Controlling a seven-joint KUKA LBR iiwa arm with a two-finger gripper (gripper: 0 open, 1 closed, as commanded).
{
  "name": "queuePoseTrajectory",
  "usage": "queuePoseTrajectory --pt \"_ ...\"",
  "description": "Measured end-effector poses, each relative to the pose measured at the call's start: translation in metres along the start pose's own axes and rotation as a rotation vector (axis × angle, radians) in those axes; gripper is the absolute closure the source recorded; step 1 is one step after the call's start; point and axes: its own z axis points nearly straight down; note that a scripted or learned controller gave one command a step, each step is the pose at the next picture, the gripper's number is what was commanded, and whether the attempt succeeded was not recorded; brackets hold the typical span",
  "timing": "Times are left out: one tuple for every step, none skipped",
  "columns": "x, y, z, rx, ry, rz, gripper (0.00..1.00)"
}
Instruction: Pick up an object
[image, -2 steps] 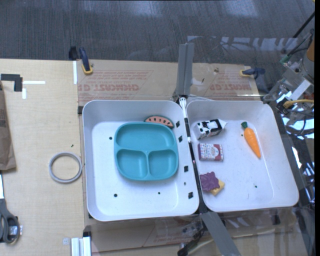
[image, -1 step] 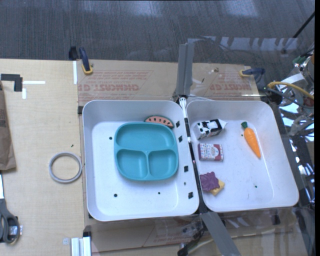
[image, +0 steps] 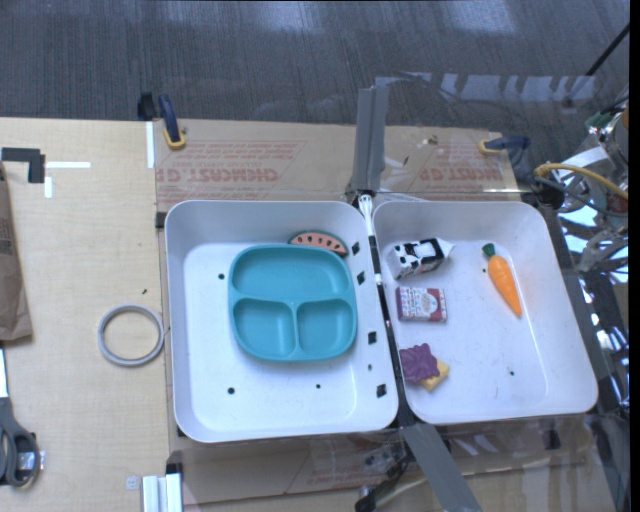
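Teal plastic marks your landmark: the divided plate (image: 293, 302) lies flat in the left bin (image: 270, 398), and nothing in either bin looks lifted, so you should judge the pick as not yet begun. Every candidate rests on a bin floor. Touching or just past the plate's far rim lies a watermelon slice toy (image: 318, 241), partly tucked behind that rim. Right of the plate, across the divider in the right bin (image: 480, 365), you have a black-and-white cow-patterned carton (image: 418, 256) level with the plate's far edge, a small pink-red packet (image: 421, 304) level with the plate's middle, and a purple-and-yellow toy (image: 422, 366) just nearer than the plate's near edge. Farthest right of the plate lies a toy carrot (image: 504, 281), well apart from the other three with bare floor around it; by that spacing you may find it the easiest to take. Left of the plate, outside the bins on the wooden bench (image: 80, 250), sits a roll of tape (image: 131, 334). As for the gripper, you cannot tell how wide it stands, and you see no object clamped or touched by it. The whole job is still ahead: approach, close on one object, lift it clear.
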Motion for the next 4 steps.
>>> queuePoseTrajectory --pt "0.0 0.0 0.0 0.0 0.0 0.0 0.0" --pt "0.0 0.0 0.0 0.0 0.0 0.0 0.0" --pt "0.0 0.0 0.0 0.0 0.0 0.0 0.0" --pt "0.0 0.0 0.0 0.0 0.0 0.0 0.0"
